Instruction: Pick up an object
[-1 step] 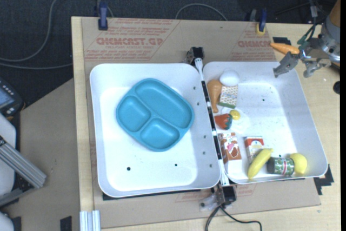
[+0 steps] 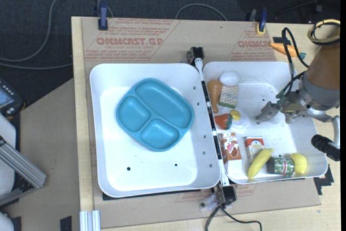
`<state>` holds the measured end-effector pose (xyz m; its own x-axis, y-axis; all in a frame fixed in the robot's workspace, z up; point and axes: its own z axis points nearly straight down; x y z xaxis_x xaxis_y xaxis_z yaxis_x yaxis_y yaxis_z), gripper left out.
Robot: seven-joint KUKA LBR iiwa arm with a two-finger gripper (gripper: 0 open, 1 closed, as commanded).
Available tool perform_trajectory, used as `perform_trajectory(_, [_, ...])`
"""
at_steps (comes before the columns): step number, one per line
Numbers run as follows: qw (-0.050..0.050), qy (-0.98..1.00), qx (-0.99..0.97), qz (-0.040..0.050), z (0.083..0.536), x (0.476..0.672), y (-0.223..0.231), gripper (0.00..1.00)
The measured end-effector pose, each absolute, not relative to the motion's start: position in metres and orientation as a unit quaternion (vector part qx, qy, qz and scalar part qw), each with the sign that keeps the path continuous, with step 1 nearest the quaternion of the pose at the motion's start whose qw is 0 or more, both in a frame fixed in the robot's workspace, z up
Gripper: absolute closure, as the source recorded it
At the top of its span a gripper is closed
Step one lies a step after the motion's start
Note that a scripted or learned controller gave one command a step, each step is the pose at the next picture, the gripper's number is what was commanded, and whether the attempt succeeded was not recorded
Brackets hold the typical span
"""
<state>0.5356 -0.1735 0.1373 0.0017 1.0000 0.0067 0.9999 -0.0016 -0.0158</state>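
A: Camera view: two white bins side by side on the worktop (image 2: pixel 135 40), left bin (image 2: pixel 108 170) and right bin (image 2: pixel 303 138).
B: In the left bin, one blue divided plate (image 2: pixel 154 114), three compartments, lying flat near the middle.
A: In the right bin, a cluster of small things. At the far left corner, one orange bottle-like item (image 2: pixel 214 90) and one white rounded item (image 2: pixel 229 78), just beside each other. Just beside the orange one, on its right, one patterned packet (image 2: pixel 228 97).
B: Nearer the middle of the left wall, one red and yellow toy (image 2: pixel 226 118), make unclear.
A: Along the near edge, two small red-and-white cartons (image 2: pixel 232 146) (image 2: pixel 254 144), one yellow banana (image 2: pixel 259 162), one dark can with a green label (image 2: pixel 280 166) lying on its side, and one yellow lemon (image 2: pixel 299 161) touching the can's right end.
B: Banana tilted, lower end near the bin's front wall, upper end close to the second carton.
A: Gripper (image 2: pixel 268 112) low over the right bin's open middle, reaching in from the right below the orange band. Fingers splayed slightly apart, nothing seen between them.
B: Apart from every item; cartons and banana nearest, toward the front.
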Motion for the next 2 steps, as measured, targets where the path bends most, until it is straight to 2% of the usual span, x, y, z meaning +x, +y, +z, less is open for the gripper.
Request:
perform_trajectory(1, [0.003, -0.707, -0.707, 0.0004, 0.169, 0.476, -0.134, 0.00])
perform_trajectory(2, [0.002, -0.707, -0.707, 0.0011, 0.080, 0.478, -0.136, 0.00])
